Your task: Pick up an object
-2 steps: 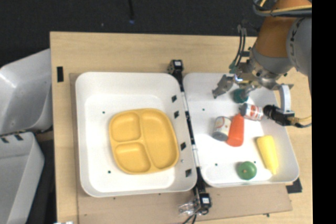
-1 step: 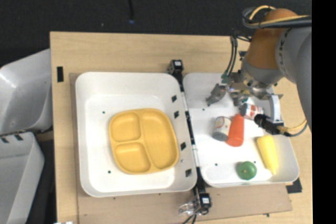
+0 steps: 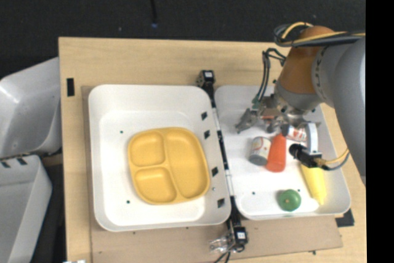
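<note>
A pale wooden desk [image 3: 154, 61] sits against a dark floor, carrying two shallow white bins side by side. The left bin [image 3: 108, 108] holds one thing, a yellow divided plate [image 3: 167, 164] with three compartments, lying flat near the bin's middle. The right bin [image 3: 243, 194] holds the loose objects: a small grey-and-white can [image 3: 258, 149] at about the bin's centre, an orange bottle [image 3: 277, 153] touching it at its 3 o'clock side, a yellow banana-like piece [image 3: 315, 183] toward 4 o'clock, and a green round fruit [image 3: 288, 199] at 6 o'clock near the front wall. A small white item with red marks [image 3: 300, 132] lies just beside the bottle's top.

The gripper [image 3: 266, 117] hangs over the right bin at roughly 12 o'clock from the can, close above the bin floor; its fingers look spread wide, with nothing between them. Any of the loose objects would serve the task, and the can and bottle are nearest.

To do the pick well, I judge the gripper should centre over one object before closing. The can and bottle touch, so a finger may wedge between them or push one aside; the green fruit stands well apart and looks like the cleaner target, though it may roll
</note>
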You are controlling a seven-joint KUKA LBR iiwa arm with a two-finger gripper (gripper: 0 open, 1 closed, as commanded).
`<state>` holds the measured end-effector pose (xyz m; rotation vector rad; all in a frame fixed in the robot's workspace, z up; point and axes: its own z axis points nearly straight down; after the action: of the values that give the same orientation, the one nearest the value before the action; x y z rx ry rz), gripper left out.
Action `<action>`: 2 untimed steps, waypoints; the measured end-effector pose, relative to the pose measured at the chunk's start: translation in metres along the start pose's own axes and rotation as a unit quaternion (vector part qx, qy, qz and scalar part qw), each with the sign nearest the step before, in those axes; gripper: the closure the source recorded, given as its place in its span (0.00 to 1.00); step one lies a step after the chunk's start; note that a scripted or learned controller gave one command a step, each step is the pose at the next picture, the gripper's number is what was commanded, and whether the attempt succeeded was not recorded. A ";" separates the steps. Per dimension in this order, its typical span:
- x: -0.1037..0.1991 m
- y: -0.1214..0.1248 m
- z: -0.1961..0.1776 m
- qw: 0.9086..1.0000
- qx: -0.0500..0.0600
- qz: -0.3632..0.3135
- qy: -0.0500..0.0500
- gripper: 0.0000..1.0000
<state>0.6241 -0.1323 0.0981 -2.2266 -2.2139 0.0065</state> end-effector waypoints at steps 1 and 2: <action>-0.001 0.001 -0.014 1.000 -0.003 0.002 0.000 1.00; -0.008 0.000 -0.060 1.000 -0.004 -0.001 0.000 1.00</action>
<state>0.6242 -0.1404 0.1583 -2.2277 -2.2202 -0.0035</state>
